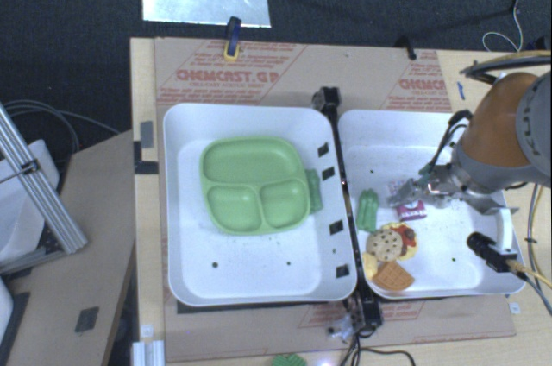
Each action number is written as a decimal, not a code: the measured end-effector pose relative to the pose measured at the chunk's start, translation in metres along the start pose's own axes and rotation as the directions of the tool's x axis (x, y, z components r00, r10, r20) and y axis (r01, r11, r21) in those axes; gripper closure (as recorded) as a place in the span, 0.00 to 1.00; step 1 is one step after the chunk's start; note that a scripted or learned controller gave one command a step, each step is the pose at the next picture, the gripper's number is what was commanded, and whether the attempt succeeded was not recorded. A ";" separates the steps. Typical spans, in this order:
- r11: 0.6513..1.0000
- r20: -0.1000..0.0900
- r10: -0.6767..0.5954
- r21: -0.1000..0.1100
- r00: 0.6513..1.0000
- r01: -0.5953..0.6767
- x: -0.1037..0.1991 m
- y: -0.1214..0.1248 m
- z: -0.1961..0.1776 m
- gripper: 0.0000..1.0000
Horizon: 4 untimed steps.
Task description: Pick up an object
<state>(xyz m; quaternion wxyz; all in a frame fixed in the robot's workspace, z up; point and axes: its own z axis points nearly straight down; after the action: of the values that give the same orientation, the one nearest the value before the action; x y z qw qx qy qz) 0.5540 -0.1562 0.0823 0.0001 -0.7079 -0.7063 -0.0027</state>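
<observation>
The right bin (431, 131) holds a small heap of toy food at its front left. In it are a green pickle-shaped piece (368, 210), a round chocolate-chip cookie (385, 245), an orange waffle-like square (393, 275) and a yellow piece (408, 236). A small red and purple item (411, 213) lies just behind the cookie. My gripper (412, 193) hangs low over the bin, right above that red and purple item; whether it touches the item is unclear. The arm's orange band (500, 127) sits to the gripper's right.
The left bin (185, 269) carries a light green divided plate (254, 185), with a small green piece (313, 190) at the plate's right edge. A black divider with clips (338, 192) runs between the bins. Cardboard lies under both.
</observation>
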 end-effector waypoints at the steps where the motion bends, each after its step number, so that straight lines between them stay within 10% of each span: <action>1: 1.000 0.006 -0.007 -0.010 1.000 0.007 0.016 -0.052 -0.176 0.00; 2: 1.000 0.003 -0.002 0.004 1.000 0.002 0.013 -0.067 -0.125 0.00; 4: 1.000 0.004 -0.007 0.003 1.000 0.007 0.006 -0.017 0.001 0.00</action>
<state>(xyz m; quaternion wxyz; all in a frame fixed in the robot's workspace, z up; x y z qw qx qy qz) 0.5368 -0.1504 0.0809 0.0000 -0.7053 -0.7089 -0.0002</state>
